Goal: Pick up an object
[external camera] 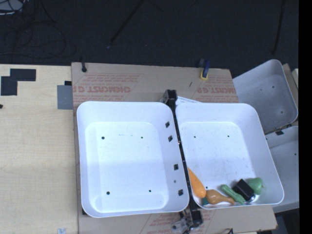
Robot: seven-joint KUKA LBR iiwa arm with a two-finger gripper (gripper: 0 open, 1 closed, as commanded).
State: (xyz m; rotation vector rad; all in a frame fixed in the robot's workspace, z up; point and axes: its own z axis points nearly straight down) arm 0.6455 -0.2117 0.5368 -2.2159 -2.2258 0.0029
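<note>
Several small objects lie bunched in the near corner of the right bin (222, 116). An orange carrot-shaped piece (196, 182) leans along the bin's left wall. Beside it lies a tan-orange lump (217, 196). To its right, a green elongated piece (232, 193) sits next to a black block (243, 189). A round green object (255, 184) rests just right of the block.
The left bin (126, 160) sits beside the right one, joined by a black divider with clips (176, 145). Both rest on a cardboard sheet (146, 84) over a wooden bench (34, 155). A grey metal panel (270, 94) stands at the right.
</note>
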